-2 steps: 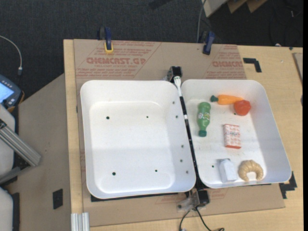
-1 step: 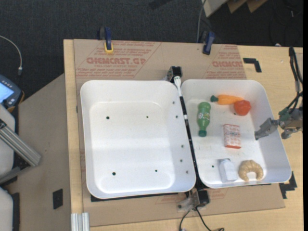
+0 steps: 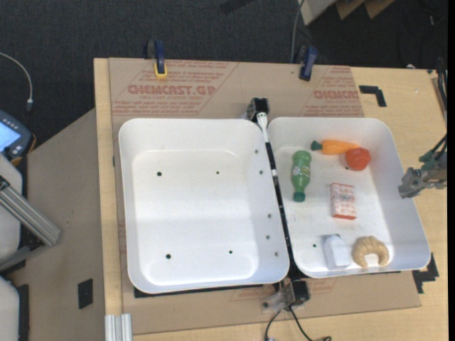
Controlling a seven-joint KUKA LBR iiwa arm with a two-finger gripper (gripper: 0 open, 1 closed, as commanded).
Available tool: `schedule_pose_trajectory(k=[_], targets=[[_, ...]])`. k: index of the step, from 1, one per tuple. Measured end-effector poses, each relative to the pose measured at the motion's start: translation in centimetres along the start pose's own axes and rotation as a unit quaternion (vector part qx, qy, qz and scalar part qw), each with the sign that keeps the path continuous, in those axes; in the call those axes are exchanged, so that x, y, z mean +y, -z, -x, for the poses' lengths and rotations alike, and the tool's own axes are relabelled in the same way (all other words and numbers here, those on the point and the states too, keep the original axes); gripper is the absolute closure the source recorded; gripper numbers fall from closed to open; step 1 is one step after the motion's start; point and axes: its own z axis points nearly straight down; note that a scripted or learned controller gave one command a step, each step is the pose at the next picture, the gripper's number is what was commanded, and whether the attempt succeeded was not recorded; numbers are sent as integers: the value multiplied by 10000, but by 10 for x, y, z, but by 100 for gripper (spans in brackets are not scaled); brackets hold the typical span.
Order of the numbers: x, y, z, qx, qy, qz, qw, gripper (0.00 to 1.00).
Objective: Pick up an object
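Note:
The right bin [image 3: 405,212] holds several objects. A green bottle [image 3: 301,174] lies near its left wall. At the back lie an orange carrot [image 3: 339,146] and, beside it, a red ball-like fruit [image 3: 357,158]. A small red and white box [image 3: 343,200] rests in the middle. Toward the front sit a pale grey-white block [image 3: 335,251] and a tan croissant [image 3: 371,251]. My gripper [image 3: 418,180] hovers at the bin's right rim, apart from all the objects, with nothing seen in it.
The left bin [image 3: 142,212] stands beside the right one, with a black divider strip [image 3: 274,183] between them. Both rest on a cardboard sheet [image 3: 185,84] held by two blue clamps [image 3: 158,55] at the back. A grey rail [image 3: 28,215] lies at far left.

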Motion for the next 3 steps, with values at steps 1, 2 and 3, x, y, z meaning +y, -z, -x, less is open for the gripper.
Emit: schedule_pose_trajectory(k=[1, 2, 3], targets=[[0, -1, 0, 2, -2, -5, 10000, 0], [-6, 50, 22, -9, -5, 12, 10000, 0], [-5, 92, 21, -5, 8, 12, 10000, 0]])
